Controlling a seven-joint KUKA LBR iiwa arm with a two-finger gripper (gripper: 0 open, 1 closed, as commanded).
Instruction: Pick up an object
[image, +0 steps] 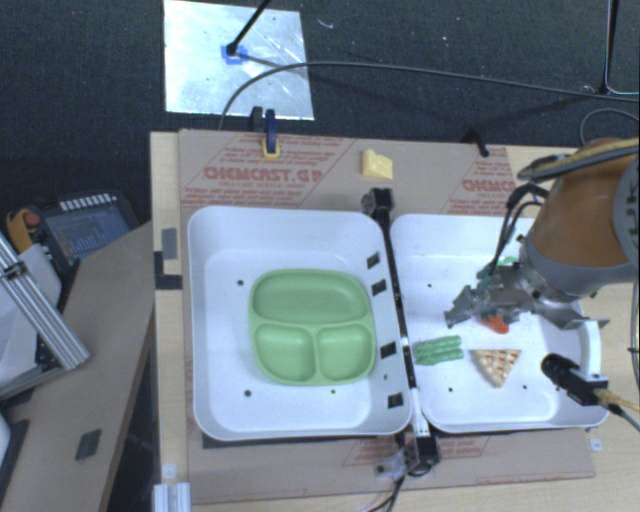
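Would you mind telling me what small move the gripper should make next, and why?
Probably a short, straight descent. The gripper sits low in the right white bin, just above a small orange-red object; the green bumpy piece and tan pizza-slice toy lie apart, nearer the camera.

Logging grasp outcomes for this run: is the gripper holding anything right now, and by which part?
Cannot be told. The gripper sits low over the right bin beside an orange-red object, but no hold shows.
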